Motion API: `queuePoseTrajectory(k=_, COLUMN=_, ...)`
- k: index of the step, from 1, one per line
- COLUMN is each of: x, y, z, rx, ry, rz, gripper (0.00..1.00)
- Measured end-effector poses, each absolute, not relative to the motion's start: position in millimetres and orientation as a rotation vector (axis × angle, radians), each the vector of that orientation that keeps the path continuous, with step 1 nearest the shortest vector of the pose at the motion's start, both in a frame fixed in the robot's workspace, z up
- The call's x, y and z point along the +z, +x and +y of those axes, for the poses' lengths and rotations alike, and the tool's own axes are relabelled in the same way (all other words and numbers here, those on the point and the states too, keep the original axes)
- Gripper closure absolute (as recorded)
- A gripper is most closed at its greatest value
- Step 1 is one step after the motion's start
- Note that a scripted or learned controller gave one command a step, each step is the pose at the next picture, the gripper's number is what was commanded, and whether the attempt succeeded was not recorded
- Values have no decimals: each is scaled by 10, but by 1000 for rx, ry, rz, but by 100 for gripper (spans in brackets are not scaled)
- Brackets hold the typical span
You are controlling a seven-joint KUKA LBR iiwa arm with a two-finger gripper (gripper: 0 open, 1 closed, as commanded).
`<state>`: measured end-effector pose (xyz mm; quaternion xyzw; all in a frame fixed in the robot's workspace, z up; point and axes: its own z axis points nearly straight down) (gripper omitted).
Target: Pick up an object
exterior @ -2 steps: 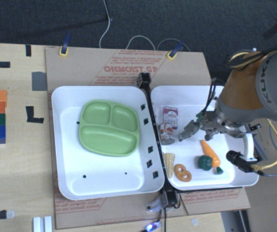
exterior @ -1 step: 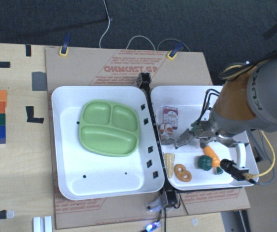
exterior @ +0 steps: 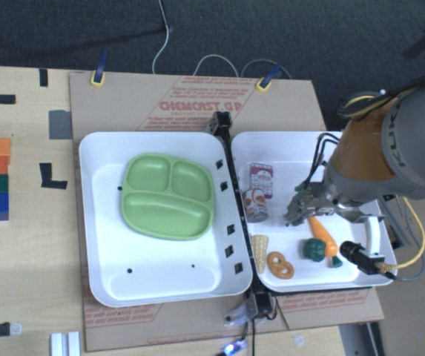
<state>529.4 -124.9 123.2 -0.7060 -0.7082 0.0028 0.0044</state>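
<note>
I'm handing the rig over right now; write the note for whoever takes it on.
Gripper: low in the right bin, beside the top end of the carrot; nothing visibly held.
Right bin contents: can by the divider, carrot with green top, pretzel, cone in the near left corner.
Left bin: green divided plate.
Done: nothing lifted as far as the view shows.
Left: grasp one object and raise it. The carrot looks closest.
</note>
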Motion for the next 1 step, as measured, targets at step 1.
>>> queuePoseTrajectory(k=1, x=1801, y=5387, z=-1274, rx=-1, ry=-2220, rz=-2225, gripper=100)
